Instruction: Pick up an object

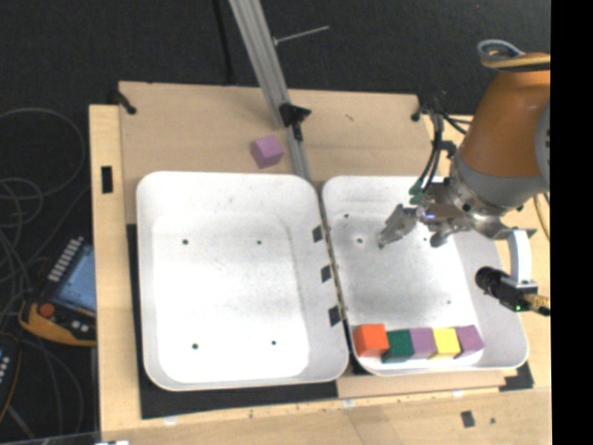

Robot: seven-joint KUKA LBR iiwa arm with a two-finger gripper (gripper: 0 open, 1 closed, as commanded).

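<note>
The gripper (408, 232) hangs wide and empty over the right bin (408, 286), well short of five blocks (422, 341) lined along its near wall, likely pushed there; a purple cube (267, 151) sits outside on the bench (185, 128).

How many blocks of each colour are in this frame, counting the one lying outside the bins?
Orange block: 1
Green block: 1
Yellow block: 1
Purple blocks: 3, two in the right bin's row and one on the bench
Total: 6
</note>
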